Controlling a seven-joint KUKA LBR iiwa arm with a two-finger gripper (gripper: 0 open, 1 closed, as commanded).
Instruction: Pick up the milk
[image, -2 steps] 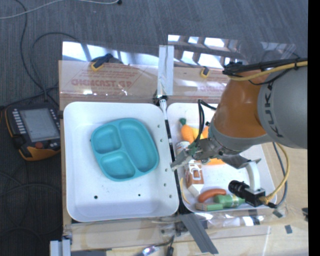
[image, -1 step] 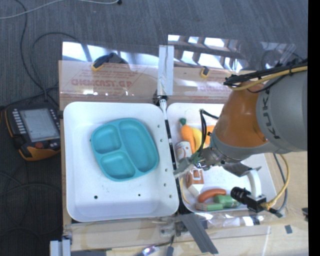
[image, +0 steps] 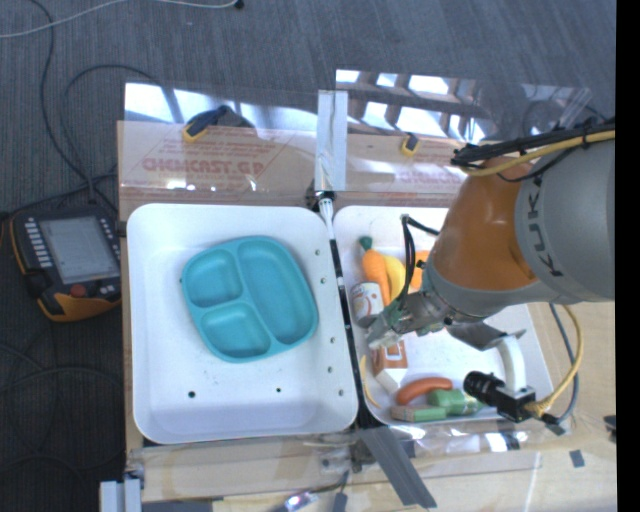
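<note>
A small white carton with a red-orange label, which I take for the milk (image: 367, 297), stands at the left wall of the right bin (image: 535, 345). My gripper (image: 392, 325) hangs low just right of and below it, close to it, under the grey and orange wrist. Directly beneath the gripper lies a second white packet with an orange patch (image: 391, 357). Whether the gripper touches either one is hidden by the wrist.
An orange carrot (image: 372, 265) and a yellow piece (image: 395, 277) lie behind the carton. A red sausage (image: 424, 386) and a green item (image: 447, 402) lie near the front wall. A teal divided plate (image: 248, 297) sits in the left bin (image: 160, 400).
</note>
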